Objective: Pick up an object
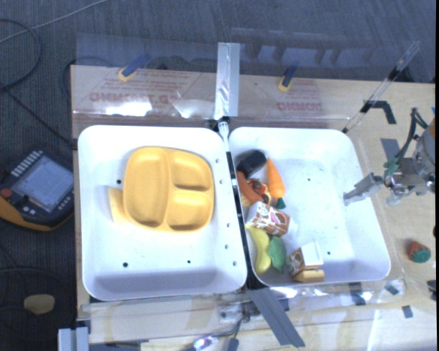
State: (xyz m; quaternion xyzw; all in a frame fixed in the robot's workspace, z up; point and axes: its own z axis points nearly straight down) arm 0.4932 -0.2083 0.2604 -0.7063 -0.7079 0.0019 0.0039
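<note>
Here the claw (pixel 357 189) hangs at about three o'clock, over the right rim of the right bin (pixel 366 248), and whether it is apart or together cannot be told. The toys lie heaped along that bin's left wall at about nine o'clock of it: a carrot (pixel 275 178), a black piece (pixel 252 159), a yellow banana (pixel 261 248). The left bin (pixel 95 269) holds a yellow divided plate (pixel 168 187).
</note>
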